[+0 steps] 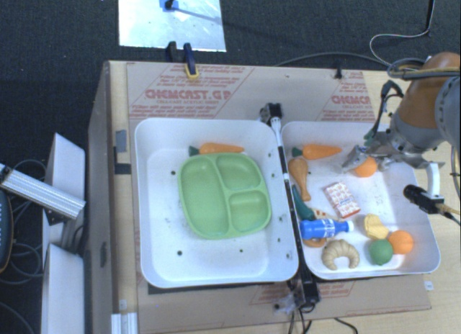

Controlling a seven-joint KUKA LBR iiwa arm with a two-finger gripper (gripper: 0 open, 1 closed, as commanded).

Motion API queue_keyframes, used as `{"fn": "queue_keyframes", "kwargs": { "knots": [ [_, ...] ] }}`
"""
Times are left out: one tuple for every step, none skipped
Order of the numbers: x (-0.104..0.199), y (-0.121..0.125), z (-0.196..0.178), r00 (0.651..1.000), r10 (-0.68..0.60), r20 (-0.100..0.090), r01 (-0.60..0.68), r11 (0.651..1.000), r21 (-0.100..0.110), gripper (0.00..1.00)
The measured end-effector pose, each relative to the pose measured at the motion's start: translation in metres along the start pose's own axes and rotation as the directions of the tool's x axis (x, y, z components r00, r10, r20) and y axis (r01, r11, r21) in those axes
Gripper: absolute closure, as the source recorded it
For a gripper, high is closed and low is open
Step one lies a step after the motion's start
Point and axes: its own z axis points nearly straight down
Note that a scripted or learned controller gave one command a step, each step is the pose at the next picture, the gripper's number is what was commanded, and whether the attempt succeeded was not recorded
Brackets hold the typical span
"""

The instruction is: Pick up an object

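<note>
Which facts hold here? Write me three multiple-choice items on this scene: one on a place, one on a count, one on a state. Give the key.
1. The green plate lies
A. in the left bin
B. in the right bin
C. on the bench outside the bins

2. The green plate's compartments number
A. two
B. three
C. five

3. The blue bottle
A. stands upright
B. stands on its cap
C. lies on its side

Key:
1 A: the white rim of the left bin surrounds it.
2 B: one large section and two smaller ones show.
3 C: its length runs along the bin floor.
</note>
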Motion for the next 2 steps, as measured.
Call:
{"fn": "queue_keyframes", "kwargs": {
  "knots": [
    [-0.003, -0.008, 0.0, 1.0, 0.0, 0.0, 0.0, 1.0, 0.0, 0.0],
    [-0.002, 0.032, 0.0, 1.0, -0.003, -0.001, 0.003, 1.0, -0.002, 0.0]
  ]
}}
